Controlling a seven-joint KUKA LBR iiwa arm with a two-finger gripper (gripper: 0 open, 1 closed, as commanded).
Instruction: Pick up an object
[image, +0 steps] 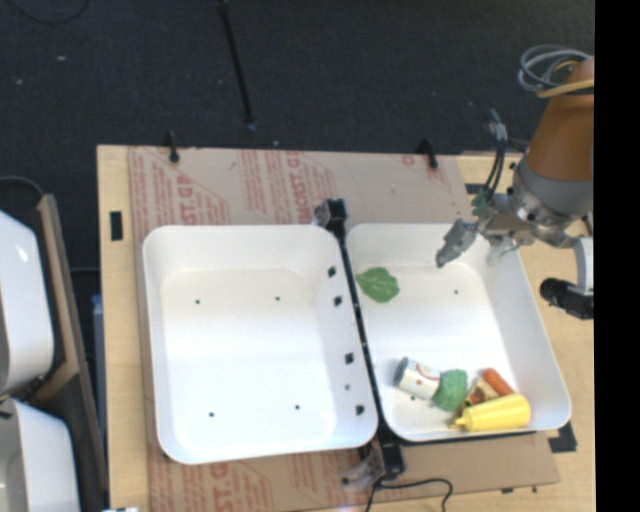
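The gripper hangs over the right bin's far edge, its state unclear; a green leaf-shaped piece lies near the divider.

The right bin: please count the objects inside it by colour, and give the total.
Objects in the right bin:
Green: 2, the flat green piece and the green lump
Yellow: 1, the yellow bottle
Orange: 1, the orange piece
White: 1, the white tube
Total: 5

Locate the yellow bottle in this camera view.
The yellow bottle lies on its side in the right bin, at its near right corner, beside the orange object and a green item.
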